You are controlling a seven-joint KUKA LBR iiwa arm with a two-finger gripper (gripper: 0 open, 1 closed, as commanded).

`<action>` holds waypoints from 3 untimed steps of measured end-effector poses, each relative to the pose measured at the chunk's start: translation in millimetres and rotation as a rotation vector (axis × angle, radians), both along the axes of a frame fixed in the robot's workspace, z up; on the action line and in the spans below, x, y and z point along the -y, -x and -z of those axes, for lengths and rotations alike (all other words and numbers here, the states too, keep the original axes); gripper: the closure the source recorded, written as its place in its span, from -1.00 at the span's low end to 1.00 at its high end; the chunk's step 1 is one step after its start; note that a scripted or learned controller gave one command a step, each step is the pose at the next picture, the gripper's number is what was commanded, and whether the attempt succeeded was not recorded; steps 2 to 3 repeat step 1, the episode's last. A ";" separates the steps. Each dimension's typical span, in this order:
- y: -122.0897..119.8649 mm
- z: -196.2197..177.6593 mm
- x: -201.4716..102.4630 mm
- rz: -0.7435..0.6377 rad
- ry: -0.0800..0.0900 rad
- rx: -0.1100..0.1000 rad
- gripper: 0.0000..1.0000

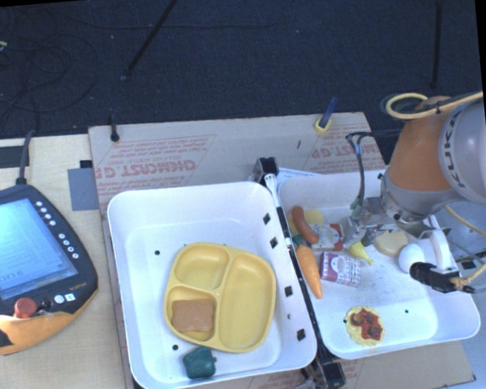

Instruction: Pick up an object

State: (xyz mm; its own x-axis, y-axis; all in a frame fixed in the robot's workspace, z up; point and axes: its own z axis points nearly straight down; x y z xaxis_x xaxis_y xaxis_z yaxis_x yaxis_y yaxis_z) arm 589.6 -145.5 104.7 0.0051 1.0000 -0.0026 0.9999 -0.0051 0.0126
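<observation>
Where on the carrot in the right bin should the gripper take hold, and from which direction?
Probably the carrot's thick upper half, coming straight down with the gripper spanning its narrow width. It lies lengthwise along the right bin's left wall, tapering toward the near end. The wall on one side and the red packet on the other leave little finger room, so expect a tight fit.

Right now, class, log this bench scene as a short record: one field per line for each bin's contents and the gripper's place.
left bin: yellow divided plate holding brown toast; green pepper beside plate
right bin: carrot, sausage, red packet, small pizza, white egg
gripper: low over right bin's far side
</observation>
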 end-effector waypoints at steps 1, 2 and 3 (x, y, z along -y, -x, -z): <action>27.0 -4.1 -46.0 -0.004 -0.004 -0.017 1.00; 27.0 -4.1 -46.0 -0.004 -0.004 -0.017 1.00; 27.0 -4.1 -46.0 -0.004 -0.004 -0.017 1.00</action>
